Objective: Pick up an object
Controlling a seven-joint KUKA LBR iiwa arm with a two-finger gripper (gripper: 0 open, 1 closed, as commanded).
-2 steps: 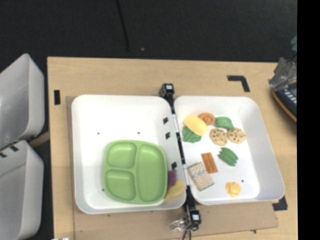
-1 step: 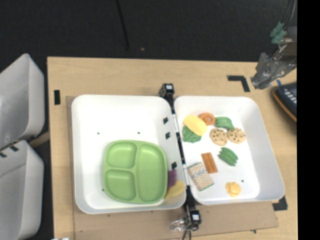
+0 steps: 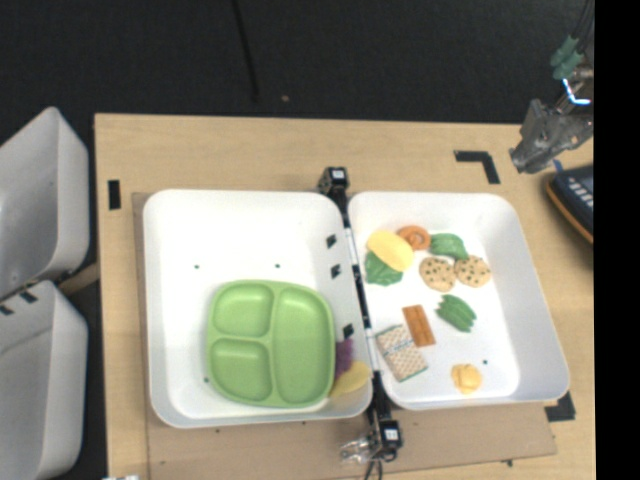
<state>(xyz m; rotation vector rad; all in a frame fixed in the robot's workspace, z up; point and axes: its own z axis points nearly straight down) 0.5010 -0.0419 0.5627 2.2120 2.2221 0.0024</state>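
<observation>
the gripper (image 3: 545,140) hung at the bench's far right, well apart from the bins, its state impossible to tell, while toy food including a yellow lemon (image 3: 390,250) and two cookies (image 3: 454,271) lay in the right bin (image 3: 520,368) and a green divided plate (image 3: 271,343) sat in the left bin (image 3: 180,268).

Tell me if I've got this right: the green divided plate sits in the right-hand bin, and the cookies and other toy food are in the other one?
Not quite. In the camera view the green divided plate sits in the left bin, not the right. The two cookies and other toy food are in the right bin.
</observation>
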